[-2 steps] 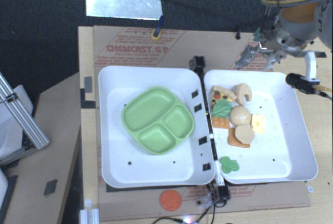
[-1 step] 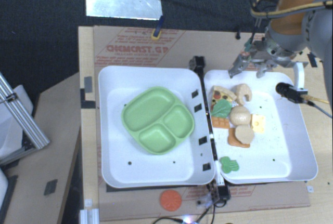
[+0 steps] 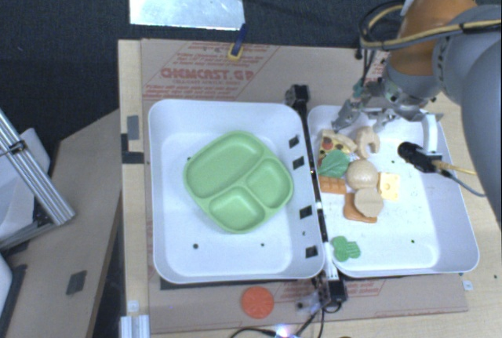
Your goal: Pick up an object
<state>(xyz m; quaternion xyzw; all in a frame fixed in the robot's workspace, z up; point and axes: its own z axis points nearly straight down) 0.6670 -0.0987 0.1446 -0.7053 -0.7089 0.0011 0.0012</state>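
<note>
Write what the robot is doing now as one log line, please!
gripper over right bin near toy food pile | nothing seen held | green tray in left bin

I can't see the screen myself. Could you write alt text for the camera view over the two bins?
A grey robot arm reaches from the right, its gripper low over a pile of toy food at the back of the right white bin. The left white bin holds a green divided plate. A small green toy lies near the right bin's front corner.
</note>
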